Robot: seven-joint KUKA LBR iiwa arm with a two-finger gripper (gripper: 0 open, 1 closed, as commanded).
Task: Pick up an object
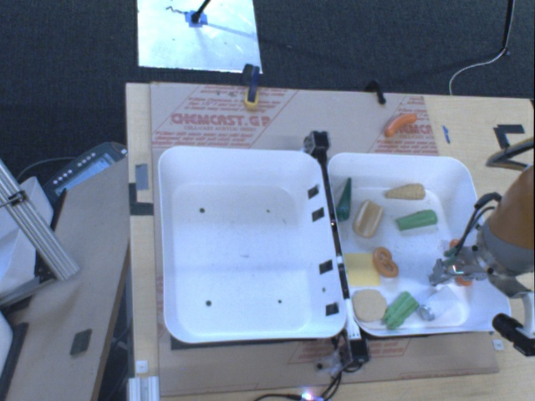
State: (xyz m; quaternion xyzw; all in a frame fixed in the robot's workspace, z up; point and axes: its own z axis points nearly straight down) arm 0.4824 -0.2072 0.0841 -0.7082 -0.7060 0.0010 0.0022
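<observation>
1. You had the gripper (445, 271) low inside the right bin (456, 172), near that bin's right wall, with the arm (512, 239) coming in over the rim from the right.
2. You could not tell from this view whether it was open or closed, or whether it held anything; the metal end was too small and blurred.
3. Just left of the gripper lay the orange ring-shaped piece (385, 262), with the yellow block (362, 269) touching it on its left.
4. Toward the near rim of the right bin, you had the round tan cookie (369, 305) and the light green piece (399, 309) side by side.
5. Farther from the gripper, toward the far wall of the right bin, sat the green cylinder (416, 220), the tan corn-like piece (405, 193), the beige roll (367, 218) and the dark green cone (343, 200).
6. The left bin (180, 167) stood against the right bin's left wall.
7. An orange carrot-like piece (400, 124) lay outside the right bin, beyond its far wall.
</observation>
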